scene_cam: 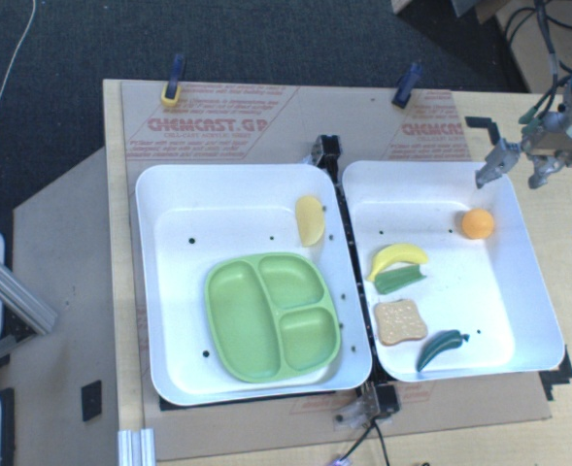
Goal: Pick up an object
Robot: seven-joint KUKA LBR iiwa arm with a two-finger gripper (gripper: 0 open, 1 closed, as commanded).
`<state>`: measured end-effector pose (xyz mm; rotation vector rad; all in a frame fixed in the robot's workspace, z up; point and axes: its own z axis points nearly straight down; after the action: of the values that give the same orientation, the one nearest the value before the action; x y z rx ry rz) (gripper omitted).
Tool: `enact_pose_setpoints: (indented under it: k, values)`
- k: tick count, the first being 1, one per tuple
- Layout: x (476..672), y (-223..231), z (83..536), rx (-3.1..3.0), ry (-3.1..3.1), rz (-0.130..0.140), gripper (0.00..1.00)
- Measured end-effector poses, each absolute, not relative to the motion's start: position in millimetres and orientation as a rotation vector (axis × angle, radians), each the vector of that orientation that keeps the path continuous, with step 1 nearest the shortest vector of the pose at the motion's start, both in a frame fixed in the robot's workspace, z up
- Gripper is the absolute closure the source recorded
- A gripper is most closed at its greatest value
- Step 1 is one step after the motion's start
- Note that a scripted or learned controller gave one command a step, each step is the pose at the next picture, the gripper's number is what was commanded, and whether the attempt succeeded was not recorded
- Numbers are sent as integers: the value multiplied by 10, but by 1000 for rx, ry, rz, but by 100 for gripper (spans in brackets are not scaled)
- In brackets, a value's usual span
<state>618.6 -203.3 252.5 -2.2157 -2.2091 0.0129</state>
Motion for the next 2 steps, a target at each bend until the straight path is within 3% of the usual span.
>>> enact_pose_setpoints:
  k: [1,2]
  values:
    - [6211,-2025,2609,-2221,-2221,1,0]
    - [6258,-2045,1989,-2216,-2216,7,0]
